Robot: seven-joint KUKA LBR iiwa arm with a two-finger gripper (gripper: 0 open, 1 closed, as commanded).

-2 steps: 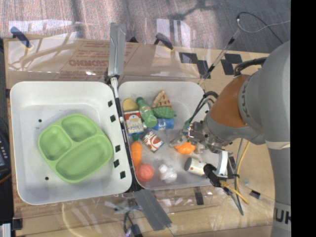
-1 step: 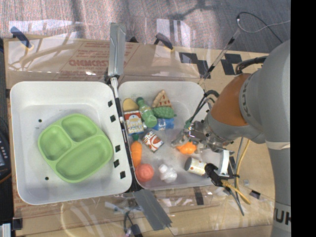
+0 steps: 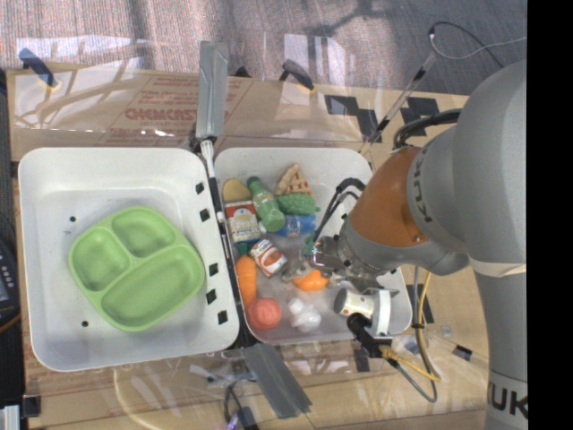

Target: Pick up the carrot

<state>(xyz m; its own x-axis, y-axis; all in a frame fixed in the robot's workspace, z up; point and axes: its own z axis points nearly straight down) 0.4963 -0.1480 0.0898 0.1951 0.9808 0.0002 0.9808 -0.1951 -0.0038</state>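
Observation:
The carrot (image 3: 246,279) is a short orange stick lying lengthwise against the left wall of the right bin (image 3: 358,164), near its front. My gripper (image 3: 315,256) hangs low over the middle of that bin, to the right of the carrot and well apart from it. Right under the gripper sits a small round orange fruit (image 3: 311,282). The wrist and the orange band (image 3: 385,209) hide the bin's right side.
Crowding the right bin are a green bottle (image 3: 266,204), a red-labelled can (image 3: 242,222), a small tin (image 3: 269,258), a pizza slice (image 3: 293,182), a red ball-like fruit (image 3: 264,313) and a white crumpled thing (image 3: 304,314). The left bin (image 3: 45,195) holds a green divided plate (image 3: 139,267).

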